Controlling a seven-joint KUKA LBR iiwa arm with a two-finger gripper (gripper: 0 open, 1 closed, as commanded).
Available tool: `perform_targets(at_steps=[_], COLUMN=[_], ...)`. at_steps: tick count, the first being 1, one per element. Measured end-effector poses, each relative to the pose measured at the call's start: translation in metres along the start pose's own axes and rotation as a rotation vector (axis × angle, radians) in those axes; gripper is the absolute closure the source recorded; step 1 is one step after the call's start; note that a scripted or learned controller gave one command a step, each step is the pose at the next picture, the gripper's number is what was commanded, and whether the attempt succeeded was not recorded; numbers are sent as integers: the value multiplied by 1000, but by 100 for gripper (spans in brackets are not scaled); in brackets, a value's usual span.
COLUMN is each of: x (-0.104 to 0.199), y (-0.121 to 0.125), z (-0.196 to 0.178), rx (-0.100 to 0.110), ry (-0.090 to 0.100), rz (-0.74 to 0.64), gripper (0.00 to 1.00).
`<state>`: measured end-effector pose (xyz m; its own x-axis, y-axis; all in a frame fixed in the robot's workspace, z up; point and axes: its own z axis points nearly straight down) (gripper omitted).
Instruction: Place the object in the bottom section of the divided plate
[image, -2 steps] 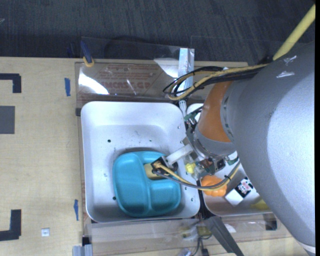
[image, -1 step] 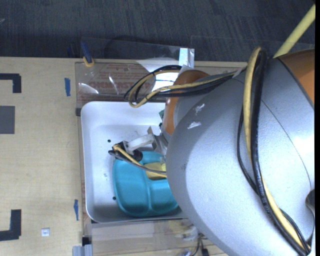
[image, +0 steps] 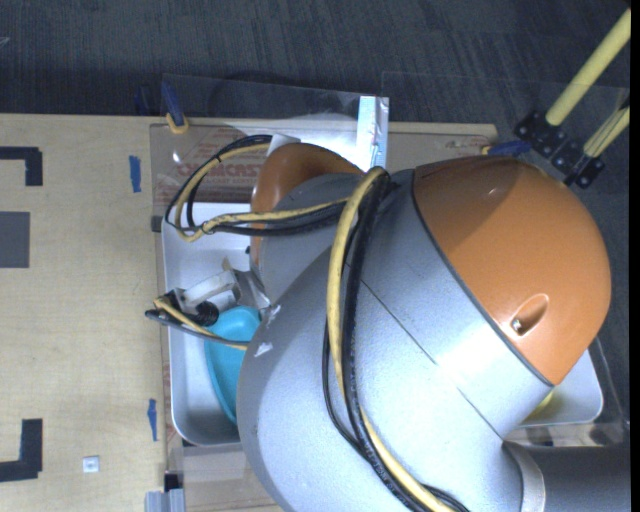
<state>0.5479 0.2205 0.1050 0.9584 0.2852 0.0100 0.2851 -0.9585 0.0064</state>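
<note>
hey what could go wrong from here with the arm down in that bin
1. The arm covers most of the white bin, so whether anything is gripped can't be confirmed; a miss could go unnoticed.
2. The yellow and black cables loop loosely over the bin near the gripper and could snag on the bin's rim as it lifts.
3. The light blue plate sits partly under the arm, so the target section is hard to check.

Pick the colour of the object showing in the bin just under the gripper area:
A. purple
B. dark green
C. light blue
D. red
C: a light blue object lies in the white bin, partly covered by the grey arm.
</note>
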Motion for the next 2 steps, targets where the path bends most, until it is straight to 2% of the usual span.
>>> perform_targets(at_steps=[1, 2], x=[0, 51], y=[2, 11], z=[-2, -69], rx=[-1, 7], ry=[-2, -4], rz=[1, 2], gripper=[0, 0])
